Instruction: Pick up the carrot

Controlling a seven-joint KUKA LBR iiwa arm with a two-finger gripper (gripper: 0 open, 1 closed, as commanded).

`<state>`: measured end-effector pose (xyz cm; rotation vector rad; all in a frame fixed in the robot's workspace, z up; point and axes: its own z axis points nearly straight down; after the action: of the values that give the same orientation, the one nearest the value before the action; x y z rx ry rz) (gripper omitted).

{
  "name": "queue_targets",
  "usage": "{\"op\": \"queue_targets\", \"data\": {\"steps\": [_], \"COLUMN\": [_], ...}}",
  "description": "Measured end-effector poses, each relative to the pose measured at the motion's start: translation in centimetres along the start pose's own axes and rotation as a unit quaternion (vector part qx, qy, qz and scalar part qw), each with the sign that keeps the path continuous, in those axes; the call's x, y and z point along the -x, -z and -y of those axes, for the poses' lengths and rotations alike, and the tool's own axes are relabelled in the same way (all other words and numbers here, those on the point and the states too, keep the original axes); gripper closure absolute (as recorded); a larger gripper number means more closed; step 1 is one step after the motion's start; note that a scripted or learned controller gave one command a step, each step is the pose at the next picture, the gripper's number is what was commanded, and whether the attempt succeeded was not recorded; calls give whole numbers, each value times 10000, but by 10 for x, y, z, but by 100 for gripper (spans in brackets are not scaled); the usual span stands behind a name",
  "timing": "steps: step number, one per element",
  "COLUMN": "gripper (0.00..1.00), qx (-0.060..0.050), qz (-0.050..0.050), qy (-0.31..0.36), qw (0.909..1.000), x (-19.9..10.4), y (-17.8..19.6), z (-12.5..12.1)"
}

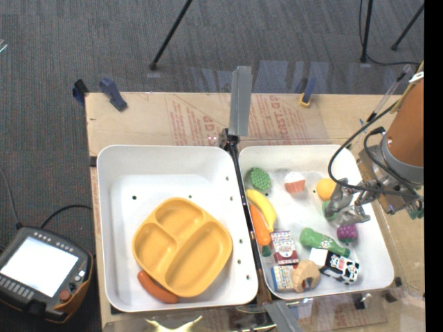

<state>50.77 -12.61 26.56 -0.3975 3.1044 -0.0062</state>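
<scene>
tablet thing [40, 272]: sits off the near-left corner of the counter [173, 120], screen glowing white, orange trim round it.
left bin [114, 185]: holds a yellow divided plate [182, 246] with three sections, lying a bit skewed.
sausage [158, 287]: reddish-orange, tucked at the near edge of the plate, partly under its rim.
grey post [240, 104]: stands at the far side, right where the two bins meet.
carrot [260, 225]: in the right bin [377, 254], lying along its left wall, running far to near, touching the banana on its right side. Nothing is gripping it.
banana [263, 206]: yellow, curved, just right of the carrot.
green bumpy thing [260, 178]: far-left part of the right bin, just beyond the banana.
cupcake [295, 182]: white and pink, near the far wall, by itself.
small boxes [282, 247]: one with red print and another one nearer, near the bottom middle of the bin.
green bottle-ish item [320, 240]: lying on its side, middle of the bin.
tan lump [305, 274]: near edge, next to a black-and-white toy [343, 267].
orange ball [326, 188]: just left of the gripper.
purple item [347, 232]: right under the gripper, near side.
gripper [344, 209]: hangs low over the right part of the right bin, well apart from the carrot. Honestly can't tell how the jaws stand, too cluttered there.
arm [415, 126]: comes in from the right, orange band showing.
</scene>
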Motion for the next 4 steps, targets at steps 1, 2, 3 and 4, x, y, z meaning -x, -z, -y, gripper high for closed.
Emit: {"op": "queue_targets", "data": {"steps": [1,2,3,4], "gripper": [100,100,100,100], "qx": [40,-5,95,98], "qz": [-57,5,-62,-72], "qy": [474,1125,2695,2350], "qw": [9989,9937,9629,9719], "x": [-38,-25,-21,10], "y": [-11,205,45,-65], "z": [55,83,80,28]}}
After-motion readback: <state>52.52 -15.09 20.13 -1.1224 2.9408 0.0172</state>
